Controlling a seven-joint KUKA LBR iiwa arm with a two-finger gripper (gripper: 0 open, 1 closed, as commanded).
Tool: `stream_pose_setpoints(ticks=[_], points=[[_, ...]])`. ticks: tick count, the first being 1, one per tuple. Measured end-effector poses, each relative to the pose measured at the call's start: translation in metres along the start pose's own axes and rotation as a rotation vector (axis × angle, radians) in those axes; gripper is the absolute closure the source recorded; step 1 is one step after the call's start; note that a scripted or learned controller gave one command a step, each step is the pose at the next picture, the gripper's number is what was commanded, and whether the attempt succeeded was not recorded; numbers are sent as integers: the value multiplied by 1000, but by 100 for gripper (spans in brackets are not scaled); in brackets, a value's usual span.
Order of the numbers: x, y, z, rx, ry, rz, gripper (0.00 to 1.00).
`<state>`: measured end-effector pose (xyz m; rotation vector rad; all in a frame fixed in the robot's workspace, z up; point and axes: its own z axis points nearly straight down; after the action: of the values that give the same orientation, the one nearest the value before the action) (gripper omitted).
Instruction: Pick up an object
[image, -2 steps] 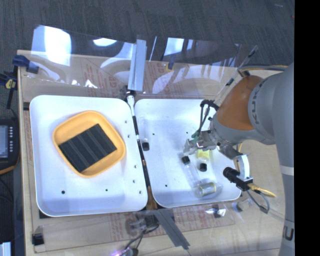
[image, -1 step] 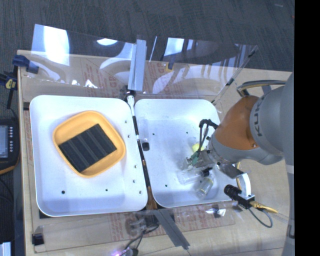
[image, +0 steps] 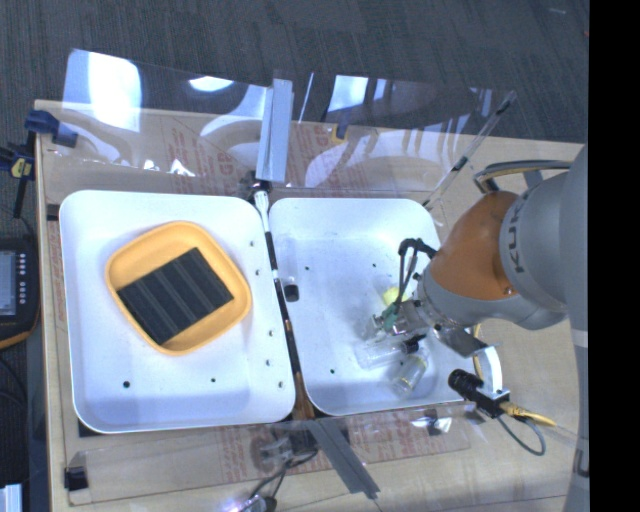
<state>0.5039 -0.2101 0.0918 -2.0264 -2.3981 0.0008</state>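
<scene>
Camera view: two white bins side by side on table (image: 560, 450). Left bin (image: 80, 300) holds orange dish (image: 130, 262), rounded square, turned at an angle, centre-left of bin. Dark ribbed slab (image: 178, 292) lying inside dish.

Right bin (image: 330, 230): small clutter bunched in near-right part. Yellow-green bit (image: 388, 296) at far side of clutter, partly hidden by wrist hardware. Clear plastic piece (image: 372, 352) just nearer and left of it, on bin floor. Second clear piece (image: 408, 374), roughly jar- or cap-shaped, just right of first and close to near wall. Exact shapes hard to tell: transparent on white.

Arm (image: 480, 265) in from right, orange band over right rim of right bin, wrist angled down and left into clutter. Jaws down among clear pieces and yellow-green bit. Released or clenched: cannot tell, hidden by wrist and glare. Cannot tell whether anything sits between them.

Small dark item (image: 290, 291) on rim strip between bins, about mid-depth. Clear panel (image: 200, 110) standing along far side of table. Screen unit (image: 15, 285) at left edge, outside bins.
</scene>
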Motion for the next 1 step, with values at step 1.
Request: stream_pose_setpoints(ticks=[1], points=[[0,0,0,0,0,0,0]])
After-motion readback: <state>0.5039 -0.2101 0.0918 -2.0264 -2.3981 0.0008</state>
